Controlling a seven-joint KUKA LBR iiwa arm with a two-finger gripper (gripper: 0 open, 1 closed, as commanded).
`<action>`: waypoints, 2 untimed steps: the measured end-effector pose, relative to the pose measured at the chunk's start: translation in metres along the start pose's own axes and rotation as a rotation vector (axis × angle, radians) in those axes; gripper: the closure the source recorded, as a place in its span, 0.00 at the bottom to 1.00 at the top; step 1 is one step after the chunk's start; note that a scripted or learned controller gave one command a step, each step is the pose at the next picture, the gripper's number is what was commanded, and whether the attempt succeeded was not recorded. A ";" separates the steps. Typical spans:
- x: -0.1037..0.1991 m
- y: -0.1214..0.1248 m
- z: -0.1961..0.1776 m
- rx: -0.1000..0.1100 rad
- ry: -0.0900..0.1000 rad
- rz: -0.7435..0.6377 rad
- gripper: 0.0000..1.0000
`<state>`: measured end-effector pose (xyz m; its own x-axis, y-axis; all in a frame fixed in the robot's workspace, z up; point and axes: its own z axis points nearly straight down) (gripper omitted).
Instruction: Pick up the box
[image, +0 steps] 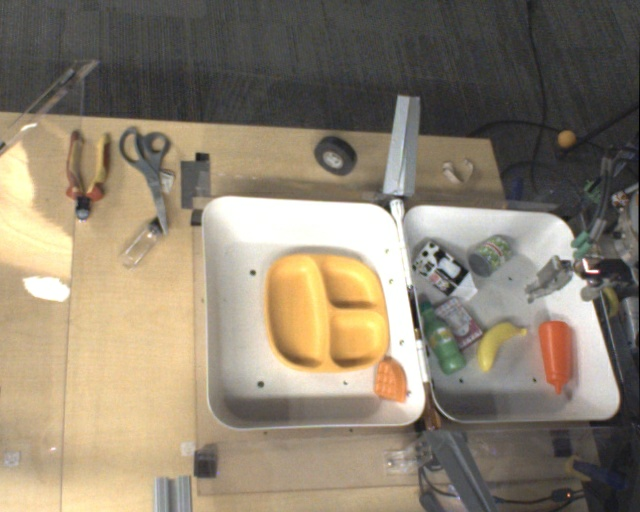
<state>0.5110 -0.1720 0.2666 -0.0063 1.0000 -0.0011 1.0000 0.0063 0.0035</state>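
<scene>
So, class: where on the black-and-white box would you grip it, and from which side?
Come from above. The box lies flat near the right bin's left wall, so close across its two free long sides, probably avoiding the wall side. The gripper sits to its right.

Arm: entering from the right edge, showing little more than its wrist end, partly cropped and tangled with cabling. Gripper: a small grey metal piece sitting at the arm's tip, pointing leftward and slightly down, hanging over the right bin's right-hand part. Holding nothing visible between its fingers. Finger spacing: too small and blurred to be reading here.
</scene>
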 end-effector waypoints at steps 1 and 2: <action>0.057 0.040 0.156 0.000 0.001 0.008 0.00; 0.076 0.023 0.169 -0.035 -0.012 0.052 0.00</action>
<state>0.5346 -0.0964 0.0973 0.0460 0.9989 -0.0124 0.9982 -0.0455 0.0390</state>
